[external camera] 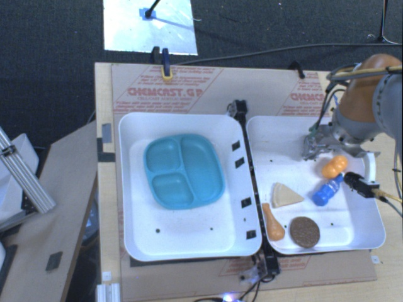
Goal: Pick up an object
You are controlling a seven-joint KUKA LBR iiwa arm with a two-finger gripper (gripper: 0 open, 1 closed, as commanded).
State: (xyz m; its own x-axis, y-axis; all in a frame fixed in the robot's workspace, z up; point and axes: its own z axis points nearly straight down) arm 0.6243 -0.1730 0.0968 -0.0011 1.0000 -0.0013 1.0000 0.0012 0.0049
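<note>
Hovering low over the right bin (378, 231), the gripper (313, 148) seemed at the approach step, nothing visibly between its fingers, their spread impossible to tell; the nearest candidate, an orange toy (334, 166), lay just beside it toward the bin's front; the next move called for shifting over it and descending.

The hand (313, 148) hangs low over the right bin (359, 231), beside an orange toy (334, 166), a blue bottle (326, 192), a wedge (286, 195) and a brown disc (305, 231). The left bin (135, 231) holds a blue tray (184, 170).
</note>
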